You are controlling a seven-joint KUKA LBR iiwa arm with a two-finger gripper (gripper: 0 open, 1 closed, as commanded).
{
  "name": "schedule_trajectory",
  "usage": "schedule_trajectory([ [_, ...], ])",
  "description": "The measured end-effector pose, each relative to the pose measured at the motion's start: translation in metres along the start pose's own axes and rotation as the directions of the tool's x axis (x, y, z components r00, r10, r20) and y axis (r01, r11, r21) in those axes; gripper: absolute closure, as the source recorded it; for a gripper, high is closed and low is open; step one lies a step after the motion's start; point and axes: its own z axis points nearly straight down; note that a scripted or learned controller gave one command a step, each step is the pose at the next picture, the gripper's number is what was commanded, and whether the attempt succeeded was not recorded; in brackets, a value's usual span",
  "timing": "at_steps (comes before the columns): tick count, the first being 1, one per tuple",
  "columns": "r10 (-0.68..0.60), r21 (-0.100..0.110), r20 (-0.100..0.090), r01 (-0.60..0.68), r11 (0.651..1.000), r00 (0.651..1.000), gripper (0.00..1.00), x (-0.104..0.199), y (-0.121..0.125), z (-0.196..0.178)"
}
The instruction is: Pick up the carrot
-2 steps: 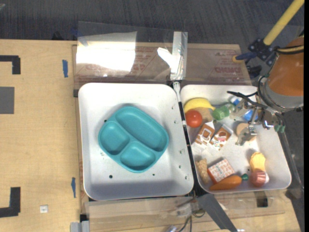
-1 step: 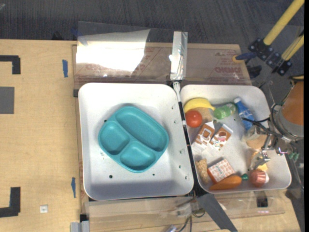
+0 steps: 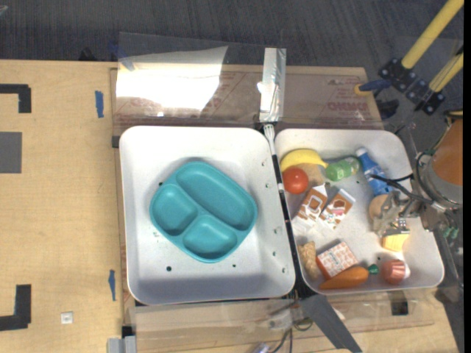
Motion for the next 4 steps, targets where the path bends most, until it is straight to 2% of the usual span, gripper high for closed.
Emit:
schedule_trajectory([
  [1, 0.251, -0.002, -0.007, -0.251, 0.968, 0.968, 1.00, -0.003, 0.043, -0.060],
  [2, 0.362, -0.001, -0.001, -0.362, 0.932, 0.932, 1.00, 0.022, 0.064, -0.177],
  [3, 0.504, 0.005, -0.021, -0.504, 0.864, 0.863, 1.00, -0.018, 0.081, -0.087],
  [4, 0.597, 0.004, -0.011, -0.597, 0.802, 0.802, 1.00, -0.081, 0.072, -0.075],
])
